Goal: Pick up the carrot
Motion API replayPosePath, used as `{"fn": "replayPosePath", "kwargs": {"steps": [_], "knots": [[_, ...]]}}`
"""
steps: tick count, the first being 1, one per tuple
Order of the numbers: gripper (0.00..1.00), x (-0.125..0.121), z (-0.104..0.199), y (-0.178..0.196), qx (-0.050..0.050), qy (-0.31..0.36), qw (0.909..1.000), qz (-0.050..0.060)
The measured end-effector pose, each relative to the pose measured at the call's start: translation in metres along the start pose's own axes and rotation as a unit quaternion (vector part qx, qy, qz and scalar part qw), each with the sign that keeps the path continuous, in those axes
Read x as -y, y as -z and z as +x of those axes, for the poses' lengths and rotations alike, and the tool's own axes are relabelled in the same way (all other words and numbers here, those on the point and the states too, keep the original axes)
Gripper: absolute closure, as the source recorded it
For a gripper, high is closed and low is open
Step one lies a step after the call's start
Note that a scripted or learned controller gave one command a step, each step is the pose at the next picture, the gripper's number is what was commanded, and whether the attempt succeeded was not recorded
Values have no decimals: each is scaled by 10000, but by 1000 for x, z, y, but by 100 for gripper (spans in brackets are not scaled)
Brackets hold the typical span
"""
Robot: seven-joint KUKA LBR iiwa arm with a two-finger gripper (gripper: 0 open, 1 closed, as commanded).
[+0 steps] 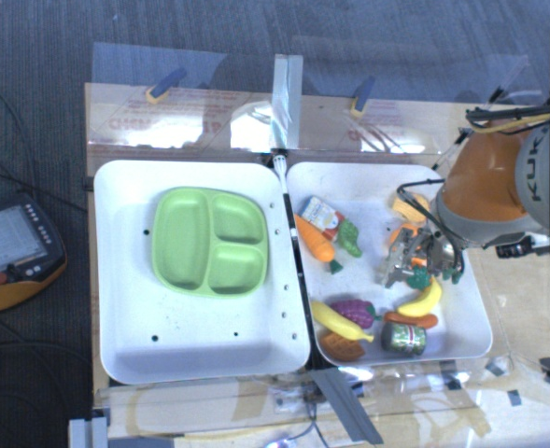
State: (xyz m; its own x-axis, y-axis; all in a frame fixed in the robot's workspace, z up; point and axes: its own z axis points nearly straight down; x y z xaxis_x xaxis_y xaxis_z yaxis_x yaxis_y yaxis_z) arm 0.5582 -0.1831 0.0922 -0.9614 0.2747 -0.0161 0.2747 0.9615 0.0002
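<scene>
The carrot (315, 240) is orange with a small green top and lies slanted in the right bin (461, 343), close to the divider on the left side. My gripper (403, 267) hangs low over the bin's right half, about a hand's width to the right of the carrot and apart from it. It sits among a small green item (420, 271) and a yellow banana (423, 299). Nothing of the carrot is covered.
Around the carrot are a small printed carton (319, 213) and a green vegetable (350, 239). Nearer the front lie a second banana (338, 320), purple grapes (353, 309), a can (405, 339) and a red piece (413, 320). The left bin holds a green divided plate (209, 241).
</scene>
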Motion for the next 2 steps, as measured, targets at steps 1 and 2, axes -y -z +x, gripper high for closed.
{"fn": "replayPosePath", "kwargs": {"steps": [1, 2], "knots": [[100, -13, -39, -2, -21, -1102, 9939, 7], [100, -58, -28, 95, -30, -1279, 9918, 1]]}}
